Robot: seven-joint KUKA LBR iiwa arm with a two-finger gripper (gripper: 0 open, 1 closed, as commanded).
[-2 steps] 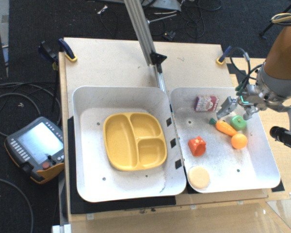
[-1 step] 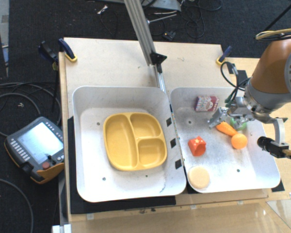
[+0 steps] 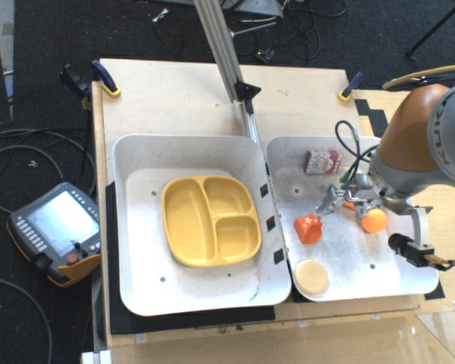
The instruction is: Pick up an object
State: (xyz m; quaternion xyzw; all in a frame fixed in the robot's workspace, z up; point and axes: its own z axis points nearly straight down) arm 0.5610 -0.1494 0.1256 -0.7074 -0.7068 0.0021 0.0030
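- Red object (image 3: 309, 228) lying on the floor of the right bin (image 3: 409, 275), left of centre, near the wall shared with the left bin.
- Gripper (image 3: 327, 204) positioned just above and right of the red object, fingers pointing left; nothing seen between them; spread cannot be judged.
- Orange ball (image 3: 374, 220) resting right of the gripper, close under the wrist.
- Small pink-and-white carton (image 3: 323, 161) standing near the back of the right bin.
- Pale round disc (image 3: 312, 277) lying at the front of the right bin, below the red object.
- Yellow divided plate (image 3: 211, 220) lying centred in the left bin (image 3: 136, 165), three compartments visible.
- Grey arm (image 3: 421, 142) with orange band entering from the right.
- Teach pendant (image 3: 57, 233) lying on the floor left of the bench.
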